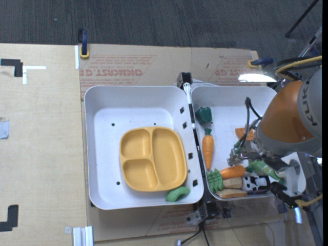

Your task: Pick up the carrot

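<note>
The arm waits over the right bin, and the carrot lies off to the gripper's left

The big grey and orange arm (287, 119) hangs over the right bin (225, 94), and its gripper (245, 150) sits low among the toys; I cannot tell what it is doing. The yellow plate (152, 158) is far to the gripper's left, in the other bin. The carrot (207, 150) lies near, just left of the gripper, by the bin wall, its green top pointing away. It looks light, hard and smooth, so grab it across the fat middle

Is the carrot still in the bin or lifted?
In the bin. The carrot lies flat on the right bin floor by its left wall, apart from the gripper.
</note>
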Robot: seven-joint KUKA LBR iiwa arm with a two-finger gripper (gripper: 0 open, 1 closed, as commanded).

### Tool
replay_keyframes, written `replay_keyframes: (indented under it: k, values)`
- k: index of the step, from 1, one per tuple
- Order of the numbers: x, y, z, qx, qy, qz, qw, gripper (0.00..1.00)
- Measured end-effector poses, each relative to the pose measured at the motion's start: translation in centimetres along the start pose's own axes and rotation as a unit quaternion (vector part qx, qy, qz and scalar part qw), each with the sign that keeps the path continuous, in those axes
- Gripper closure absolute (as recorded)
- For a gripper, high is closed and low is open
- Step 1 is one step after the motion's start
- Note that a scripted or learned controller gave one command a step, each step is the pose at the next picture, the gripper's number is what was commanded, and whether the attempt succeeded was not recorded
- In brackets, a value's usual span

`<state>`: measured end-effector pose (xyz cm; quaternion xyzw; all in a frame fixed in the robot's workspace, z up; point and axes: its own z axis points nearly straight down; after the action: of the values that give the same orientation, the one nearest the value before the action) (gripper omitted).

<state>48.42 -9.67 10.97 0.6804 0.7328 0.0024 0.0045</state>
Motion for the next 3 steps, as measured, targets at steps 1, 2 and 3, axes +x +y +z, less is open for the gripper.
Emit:
replay_keyframes:
  k: [1,2,3]
  values:
    - [0.0,0.0,0.0,0.001,0.0,0.0,1.0,0.0]
    - [0.1,-0.4,1.6,0.002,0.002,-0.176,0.9844,0.0]
    - [0.0,-0.1,0.7,-0.001,0.001,-0.174,0.9847,1.0]
